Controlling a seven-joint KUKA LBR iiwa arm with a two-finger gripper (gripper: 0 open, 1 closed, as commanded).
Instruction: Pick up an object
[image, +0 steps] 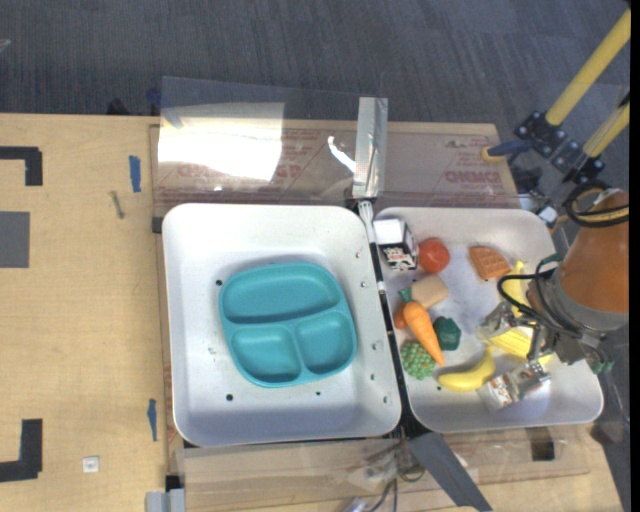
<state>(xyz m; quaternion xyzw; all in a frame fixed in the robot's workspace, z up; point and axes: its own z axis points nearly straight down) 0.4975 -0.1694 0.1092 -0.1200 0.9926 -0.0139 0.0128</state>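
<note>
The right bin (572, 398) holds several toy foods: a red tomato (433, 256), a brown bread piece (489, 262), a beige block (430, 292), an orange carrot (421, 327), green broccoli (418, 361), a dark green piece (447, 332), a yellow banana (467, 376) and a silvery wrapped item (503, 389). My gripper (520, 345) hangs low over the bin's right side. It is directly above a yellow corn-like piece (507, 343) and partly hides it. The orange band of the arm (600, 268) sits above it at the right edge.
The left bin (200, 250) holds a teal divided plate (288, 322). A small white box (393, 246) lies at the right bin's far left corner, by the divider. Yellow poles (590, 65) and black cables stand at the upper right.
</note>
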